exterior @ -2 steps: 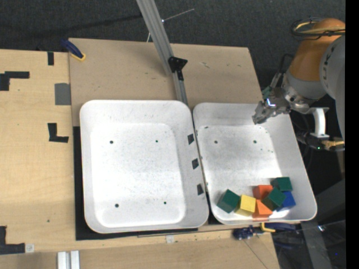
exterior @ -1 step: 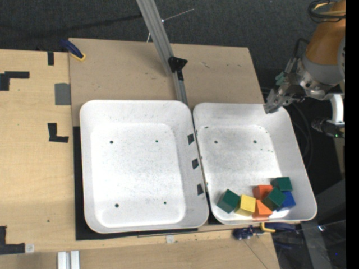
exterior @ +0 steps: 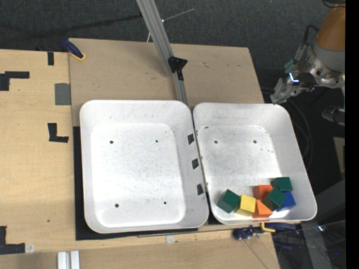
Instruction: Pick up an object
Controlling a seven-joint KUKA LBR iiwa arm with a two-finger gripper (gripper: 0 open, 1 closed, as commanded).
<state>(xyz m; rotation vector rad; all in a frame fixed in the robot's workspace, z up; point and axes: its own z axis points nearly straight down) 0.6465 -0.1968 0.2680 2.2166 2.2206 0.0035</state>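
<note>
Camera view: one slanted look down on both bins, arm at the upper right.
Gripper [exterior: 287, 88]: hangs outside the bins, just past the far right corner of the right bin [exterior: 291, 150]; it reads as a small dark shape under the wrist.
Fingers: too small and dark to resolve; opening cannot be told, nothing visibly between them.
Arm [exterior: 331, 38]: orange band above a grey wrist, cables trailing beside it.
Blocks [exterior: 259, 198]: a tight cluster in the near right corner of the right bin, well apart from the gripper and at the opposite end of that bin.
Cluster make-up: green block [exterior: 228, 200] at the left end, yellow block [exterior: 246, 204] touching it, orange blocks [exterior: 261, 194] in the middle, two more green ones to the right, blue block [exterior: 288, 200] against the bin wall.
Left bin [exterior: 134, 167]: white, speckled floor with four small dark dots.
Bin pair: side by side, rims touching along the middle, dark clips on the seam.
Bench [exterior: 33, 128]: light wood board, black tape marks and a grey patch at the left.
Metal rail [exterior: 157, 27]: runs diagonally from the top down to the seam between the bins.
Surroundings: dark floor behind the bench, a blue and yellow clamp [exterior: 73, 49] at the far left corner of the board.
</note>
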